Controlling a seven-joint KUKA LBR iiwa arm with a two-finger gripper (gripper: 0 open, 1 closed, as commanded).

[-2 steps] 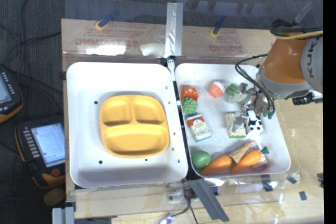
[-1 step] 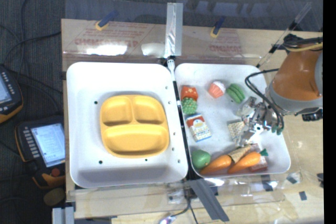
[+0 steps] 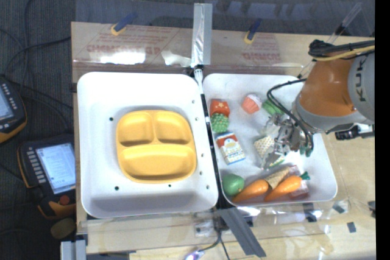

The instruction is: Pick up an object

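Note:
The right bin (image 3: 323, 161) holds several toy foods. At its left side lie a red piece (image 3: 219, 108), a green broccoli-like piece (image 3: 220, 123) and a small red-and-white carton (image 3: 230, 148). A pink-orange cup (image 3: 250, 103) and a green item (image 3: 270, 108) sit near the back. Along the front wall lie a green round fruit (image 3: 232, 182), two carrots (image 3: 253, 190) (image 3: 289, 186) and a tan wedge (image 3: 278, 176). My gripper (image 3: 284, 144) hangs low in the bin's middle right, just right of a beige patterned piece (image 3: 264, 145). Nothing is visibly held.
The left bin (image 3: 97, 100) carries a yellow divided plate (image 3: 156, 145). A metal divider (image 3: 208, 131) runs between the bins. The arm's orange band (image 3: 329, 91) and black cables (image 3: 280, 91) overhang the right bin's back right corner. Screens sit at the far left of the bench.

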